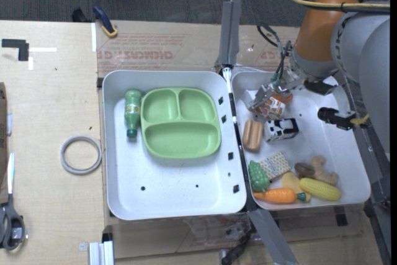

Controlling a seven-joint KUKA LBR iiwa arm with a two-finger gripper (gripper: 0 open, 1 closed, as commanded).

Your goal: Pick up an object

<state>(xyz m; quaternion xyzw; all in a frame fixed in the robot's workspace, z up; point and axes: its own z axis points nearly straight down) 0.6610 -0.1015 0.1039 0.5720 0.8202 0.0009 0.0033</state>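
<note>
While the gripper [273, 93] hangs low in the right bin [353, 189], I cannot tell its state; a crumpled packet [273, 107] lies just beneath it. Corn [320, 188], carrot [276, 196] and bread roll [252, 134] share that bin. A green plate [181, 122] and bottle [132, 112] sit in the left bin [173, 195].

Crinkled snack packet [270, 106], silver with orange-red print, tilted in the right bin's [353, 152] upper part, just beneath the end effector [277, 89]; whether gripped cannot be told.
</note>
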